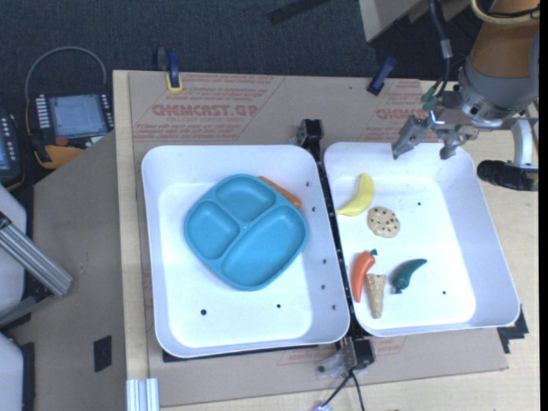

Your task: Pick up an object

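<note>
White bins (171,315): blue tray (247,231), toy food (384,222).

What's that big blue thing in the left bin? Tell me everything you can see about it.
The blue plate is a divided tray, seemingly smooth plastic, with rounded corners and three recessed compartments: two smaller ones toward its upper left and one larger at its lower right. It lies flat and face up, turned at an angle, in the middle of the left bin. Its compartments hold nothing. An orange object peeks out from under its upper right edge.
</note>
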You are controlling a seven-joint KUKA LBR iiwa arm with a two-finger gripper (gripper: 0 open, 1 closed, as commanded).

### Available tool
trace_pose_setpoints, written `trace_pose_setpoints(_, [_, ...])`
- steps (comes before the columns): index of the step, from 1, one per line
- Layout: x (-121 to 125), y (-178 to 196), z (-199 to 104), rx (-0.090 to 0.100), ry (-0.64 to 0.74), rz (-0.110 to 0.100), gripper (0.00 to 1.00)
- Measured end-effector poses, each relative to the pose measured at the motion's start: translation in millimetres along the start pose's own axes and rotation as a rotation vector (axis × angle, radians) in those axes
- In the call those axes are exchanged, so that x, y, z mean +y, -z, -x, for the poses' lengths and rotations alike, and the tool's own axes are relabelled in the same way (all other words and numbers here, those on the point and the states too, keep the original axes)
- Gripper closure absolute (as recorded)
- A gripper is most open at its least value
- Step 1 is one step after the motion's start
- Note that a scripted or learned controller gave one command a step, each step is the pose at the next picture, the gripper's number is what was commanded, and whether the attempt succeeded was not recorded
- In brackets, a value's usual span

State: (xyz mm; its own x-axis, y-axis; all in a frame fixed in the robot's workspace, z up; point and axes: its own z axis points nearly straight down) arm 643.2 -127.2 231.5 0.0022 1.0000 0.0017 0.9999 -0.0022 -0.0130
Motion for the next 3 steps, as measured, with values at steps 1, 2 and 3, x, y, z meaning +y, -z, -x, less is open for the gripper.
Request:
trace_pose_setpoints(1, [2,7,0,-0.002,0.002,0.012,0.0])
trace_pose_setpoints(2, [3,-33,0,-0.001,0.002,0.01,0.0])
trace_pose_setpoints(3, [1,-85,-10,-0.001,0.003,0.007,0.0])
